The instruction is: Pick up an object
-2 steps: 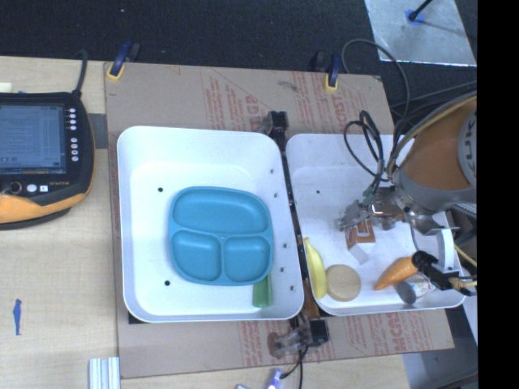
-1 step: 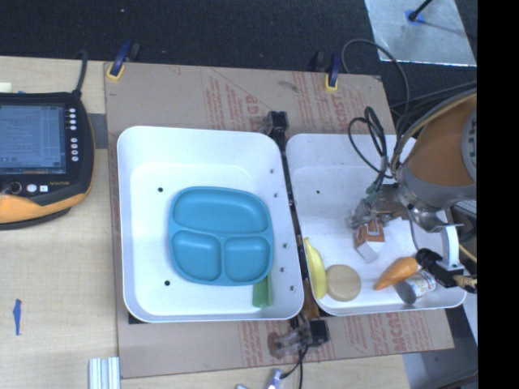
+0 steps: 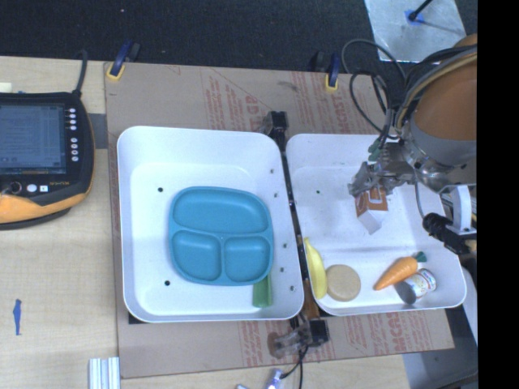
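Observation:
My gripper [image 3: 375, 186] hangs over the upper middle of the right bin [image 3: 324, 156]. A small brown box [image 3: 373, 204] sits between its fingers, tilted, with a pale lower end and a grey shadow on the bin floor under it. The gripper is shut on this box. Along the right bin's front lie a yellow banana [image 3: 315, 270], a round tan disc [image 3: 343, 283], an orange carrot [image 3: 397, 271] and a small can [image 3: 418, 284].
The left bin [image 3: 142, 160] holds a blue divided plate [image 3: 220, 235] and a green piece [image 3: 261, 292] at its front right corner. A control pendant [image 3: 36, 156] lies left of the bins. Cables loop above the wrist.

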Available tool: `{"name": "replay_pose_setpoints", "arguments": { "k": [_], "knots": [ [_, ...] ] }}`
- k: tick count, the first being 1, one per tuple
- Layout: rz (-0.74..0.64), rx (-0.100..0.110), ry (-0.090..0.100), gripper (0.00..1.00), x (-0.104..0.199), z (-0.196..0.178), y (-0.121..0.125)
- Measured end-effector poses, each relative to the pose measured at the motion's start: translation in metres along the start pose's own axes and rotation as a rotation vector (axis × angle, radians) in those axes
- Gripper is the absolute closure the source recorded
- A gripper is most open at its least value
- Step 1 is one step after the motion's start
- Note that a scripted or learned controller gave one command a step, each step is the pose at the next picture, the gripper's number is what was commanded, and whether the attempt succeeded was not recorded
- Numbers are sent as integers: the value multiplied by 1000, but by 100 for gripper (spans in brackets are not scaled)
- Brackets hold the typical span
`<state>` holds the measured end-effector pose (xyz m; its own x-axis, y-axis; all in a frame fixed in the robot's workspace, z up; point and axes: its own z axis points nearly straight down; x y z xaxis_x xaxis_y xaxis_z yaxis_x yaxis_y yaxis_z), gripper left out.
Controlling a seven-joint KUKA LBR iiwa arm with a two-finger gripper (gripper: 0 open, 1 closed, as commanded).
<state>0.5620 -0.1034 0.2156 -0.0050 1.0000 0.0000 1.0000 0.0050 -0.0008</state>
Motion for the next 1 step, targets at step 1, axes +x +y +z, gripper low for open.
{"name": "replay_pose_setpoints", "arguments": {
  "k": [1],
  "knots": [
    [-2,3,0,100,55,-8,-24]
  ]
}}
